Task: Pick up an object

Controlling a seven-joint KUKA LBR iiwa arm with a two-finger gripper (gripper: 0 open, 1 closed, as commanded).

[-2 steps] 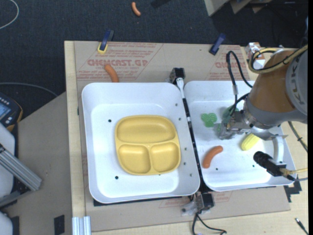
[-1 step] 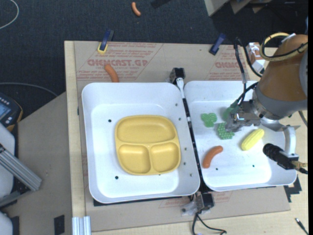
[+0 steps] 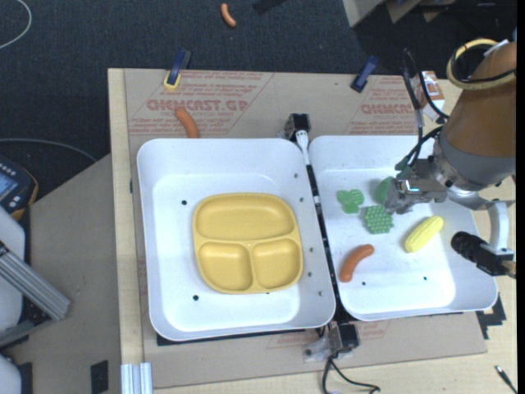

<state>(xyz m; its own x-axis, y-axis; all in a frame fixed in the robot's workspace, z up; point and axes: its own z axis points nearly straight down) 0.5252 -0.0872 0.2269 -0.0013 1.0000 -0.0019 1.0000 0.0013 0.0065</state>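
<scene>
Camera view is showing the gripper (image 3: 404, 194) hanging over the right bin (image 3: 459, 294) near green toys (image 3: 376, 217); its fingers are seemingly blurred, so I cannot tell their state.

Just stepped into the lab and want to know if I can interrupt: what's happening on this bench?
The robot arm reaches in from the right, its gripper low over the right bin, beside some green toy food. A yellow corn piece, another green piece and an orange sausage lie there too. Nothing looks lifted yet. The left bin holds a yellow divided plate.
</scene>
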